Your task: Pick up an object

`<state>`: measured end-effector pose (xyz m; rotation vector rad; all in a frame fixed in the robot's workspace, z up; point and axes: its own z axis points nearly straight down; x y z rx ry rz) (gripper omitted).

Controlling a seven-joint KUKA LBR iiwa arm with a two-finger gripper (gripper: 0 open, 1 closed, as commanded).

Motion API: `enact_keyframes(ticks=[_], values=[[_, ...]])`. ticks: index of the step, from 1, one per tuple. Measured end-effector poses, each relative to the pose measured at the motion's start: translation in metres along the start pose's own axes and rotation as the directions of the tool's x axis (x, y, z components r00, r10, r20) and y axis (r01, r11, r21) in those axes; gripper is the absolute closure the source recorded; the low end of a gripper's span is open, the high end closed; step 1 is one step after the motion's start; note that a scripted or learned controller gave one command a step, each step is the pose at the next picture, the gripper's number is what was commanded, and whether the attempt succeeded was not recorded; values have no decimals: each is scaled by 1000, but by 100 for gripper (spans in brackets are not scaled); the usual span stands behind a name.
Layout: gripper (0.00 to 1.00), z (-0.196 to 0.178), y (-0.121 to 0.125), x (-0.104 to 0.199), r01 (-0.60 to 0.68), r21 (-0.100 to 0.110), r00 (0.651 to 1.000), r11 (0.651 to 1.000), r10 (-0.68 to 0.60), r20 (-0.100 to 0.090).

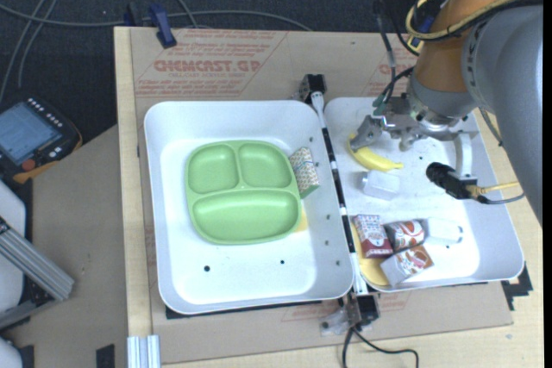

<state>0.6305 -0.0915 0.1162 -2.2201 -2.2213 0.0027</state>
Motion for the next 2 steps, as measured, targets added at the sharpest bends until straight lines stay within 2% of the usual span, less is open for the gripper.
enact_keyframes(ticks=[1,2], values=[[0,32,7,-4,0,1,1000,1000,0,0],[100,21,8,-4,2,-1,1000,1000,-2,1]])
